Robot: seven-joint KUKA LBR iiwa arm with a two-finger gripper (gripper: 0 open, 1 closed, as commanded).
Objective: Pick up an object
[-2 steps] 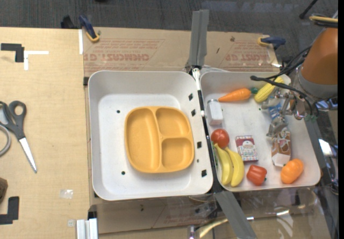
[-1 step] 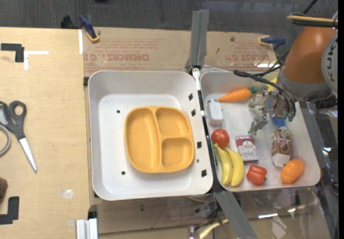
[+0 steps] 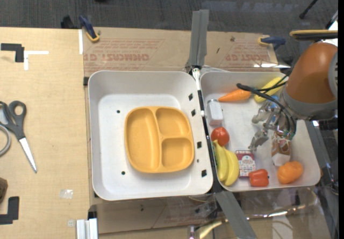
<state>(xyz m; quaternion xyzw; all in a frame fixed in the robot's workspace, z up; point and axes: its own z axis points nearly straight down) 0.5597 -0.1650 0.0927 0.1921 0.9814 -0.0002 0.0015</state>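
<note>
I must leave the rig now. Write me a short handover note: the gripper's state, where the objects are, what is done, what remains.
Gripper: low in the right bin, over its bare middle, nothing between its fingers.
Right bin holds: carrot at the top, tomato, bananas, red pepper, orange fruit, a small carton.
Left bin holds a yellow divided plate.
Done: no object lifted.
Left: close on one object and lift it.

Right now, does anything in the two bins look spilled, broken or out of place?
Nothing stands out. The yellow divided plate lies flat in the left bin; the toy foods, such as the bananas, lie loose in the right bin.
</note>
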